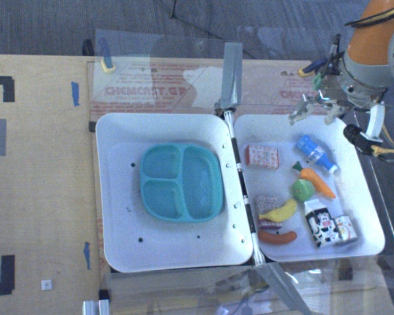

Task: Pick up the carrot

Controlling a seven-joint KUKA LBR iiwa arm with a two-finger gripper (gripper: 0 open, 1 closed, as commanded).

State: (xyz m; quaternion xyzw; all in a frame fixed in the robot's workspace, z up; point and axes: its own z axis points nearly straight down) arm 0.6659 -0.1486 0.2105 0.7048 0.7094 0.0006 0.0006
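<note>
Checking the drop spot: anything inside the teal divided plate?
The teal divided plate in the left bin shows three compartments, all bare teal surface. Nothing covers the plate, so its whole inside is visible. The carrot lies in the right bin.

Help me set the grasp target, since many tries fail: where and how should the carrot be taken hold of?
Likely best at the middle of the carrot, coming straight down from above. It lies flat, slanting from its green top down-right to its tip, so close across its narrow width. The green ball touches its left side and the blue bottle sits just above, so the tip half looks freer.
</note>
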